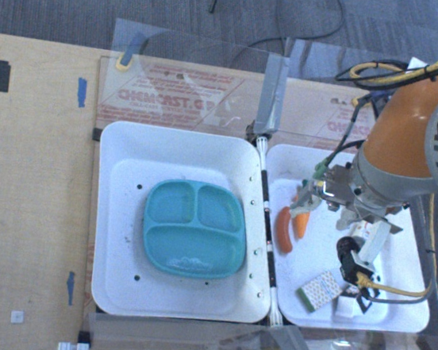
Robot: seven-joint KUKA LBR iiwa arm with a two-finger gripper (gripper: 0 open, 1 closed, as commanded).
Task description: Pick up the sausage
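The pincer (305, 199) hovers directly above the sausage (284, 229) (right bin, beside a carrot (301, 223)), seemingly lining up a grasp; its opening cannot be told.

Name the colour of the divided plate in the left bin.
Teal, plain: the divided plate shows best in the camera view.

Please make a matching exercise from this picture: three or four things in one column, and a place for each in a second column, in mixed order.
Things:
1. teal plate
2. sausage
3. carrot
4. green patterned sponge

Places:
A. near the front edge of the right bin
B. right bin, next to its left wall
C. middle of the left bin
D. right bin, touching the sausage's right side

Pairs: 1-C, 2-B, 3-D, 4-A
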